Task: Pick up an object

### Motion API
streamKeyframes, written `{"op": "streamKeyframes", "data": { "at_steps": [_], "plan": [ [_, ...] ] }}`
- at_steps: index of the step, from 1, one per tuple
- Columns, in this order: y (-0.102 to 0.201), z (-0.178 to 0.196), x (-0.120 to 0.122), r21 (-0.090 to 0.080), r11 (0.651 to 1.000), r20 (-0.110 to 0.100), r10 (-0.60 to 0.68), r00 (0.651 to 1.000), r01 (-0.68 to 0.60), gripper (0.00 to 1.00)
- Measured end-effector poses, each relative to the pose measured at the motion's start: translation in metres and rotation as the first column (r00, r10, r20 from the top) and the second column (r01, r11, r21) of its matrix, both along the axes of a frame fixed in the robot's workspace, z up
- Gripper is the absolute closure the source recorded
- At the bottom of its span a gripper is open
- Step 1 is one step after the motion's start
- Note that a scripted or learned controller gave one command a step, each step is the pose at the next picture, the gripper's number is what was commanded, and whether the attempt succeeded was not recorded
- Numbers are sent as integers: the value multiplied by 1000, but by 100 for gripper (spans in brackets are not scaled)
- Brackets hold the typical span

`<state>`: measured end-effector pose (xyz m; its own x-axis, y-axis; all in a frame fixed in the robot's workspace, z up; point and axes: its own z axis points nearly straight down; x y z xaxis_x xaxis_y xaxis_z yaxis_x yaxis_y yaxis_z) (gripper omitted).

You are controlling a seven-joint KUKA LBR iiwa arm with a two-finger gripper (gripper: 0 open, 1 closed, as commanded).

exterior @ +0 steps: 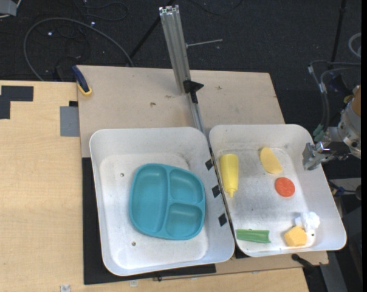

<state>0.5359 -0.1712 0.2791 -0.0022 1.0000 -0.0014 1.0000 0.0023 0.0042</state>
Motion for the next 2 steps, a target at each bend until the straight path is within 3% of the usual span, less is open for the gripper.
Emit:
{"op": "streamKeyframes", "data": {
  "at_steps": [1, 2],
  "plan": [
    [0, -4, 0, 1, 1000, -6, 0, 1000, 0, 100],
    [56, -21, -4, 4, 1000, -9, 2, 1000, -2, 100]
  ]
}}
